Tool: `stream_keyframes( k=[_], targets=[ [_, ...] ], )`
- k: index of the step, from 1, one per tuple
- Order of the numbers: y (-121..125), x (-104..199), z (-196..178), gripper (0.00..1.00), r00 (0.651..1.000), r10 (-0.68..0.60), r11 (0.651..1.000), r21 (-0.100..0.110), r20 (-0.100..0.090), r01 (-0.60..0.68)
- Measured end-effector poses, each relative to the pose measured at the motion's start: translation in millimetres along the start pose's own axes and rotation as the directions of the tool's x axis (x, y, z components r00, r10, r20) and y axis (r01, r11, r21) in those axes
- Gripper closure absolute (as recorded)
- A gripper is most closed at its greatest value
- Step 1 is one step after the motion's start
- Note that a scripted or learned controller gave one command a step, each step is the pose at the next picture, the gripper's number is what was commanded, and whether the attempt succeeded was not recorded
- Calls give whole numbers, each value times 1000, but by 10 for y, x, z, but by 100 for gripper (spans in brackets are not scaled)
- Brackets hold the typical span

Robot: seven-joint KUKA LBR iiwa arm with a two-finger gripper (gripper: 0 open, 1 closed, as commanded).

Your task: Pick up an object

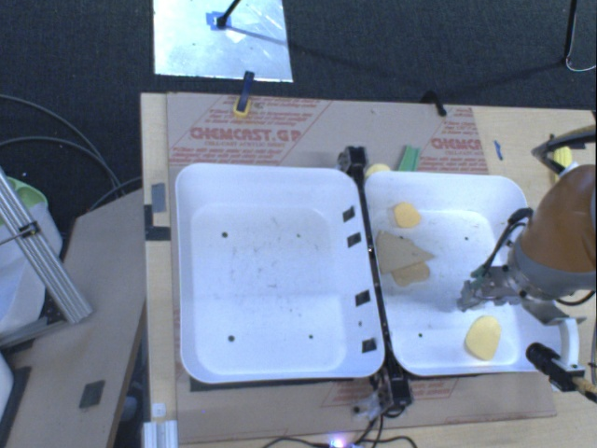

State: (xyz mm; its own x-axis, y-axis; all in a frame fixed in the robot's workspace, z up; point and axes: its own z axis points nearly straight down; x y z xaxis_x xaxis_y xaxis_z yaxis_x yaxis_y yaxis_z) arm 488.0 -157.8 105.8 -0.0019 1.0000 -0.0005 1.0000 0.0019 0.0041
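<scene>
Camera view: the gripper (471, 292), its jaw state not being discernible, is being positioned in the right bin (448, 355) just above the yellow piece (482, 338), risking a miss.

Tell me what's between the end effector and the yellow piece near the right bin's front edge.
Bare white bin floor separates the end effector from the yellow piece, per the camera view.

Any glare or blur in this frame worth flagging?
Camera view: strong glare on the metal sheet at the top; right bin floor looks bright and washed; the hand is dark and soft-edged; the yellow piece near it stays distinct.
</scene>
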Motion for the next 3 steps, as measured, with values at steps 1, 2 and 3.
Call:
stream_keyframes(
  k=[1,2,3],
  targets=[
    [13,-2,-105,100,1000,0,1000,-4,1,0],
    [34,908,-825,100,1000,-12,1000,-5,-4,12],
    [10,1758,-1241,100,1000,-13,1000,-3,-4,13]
  ],
)
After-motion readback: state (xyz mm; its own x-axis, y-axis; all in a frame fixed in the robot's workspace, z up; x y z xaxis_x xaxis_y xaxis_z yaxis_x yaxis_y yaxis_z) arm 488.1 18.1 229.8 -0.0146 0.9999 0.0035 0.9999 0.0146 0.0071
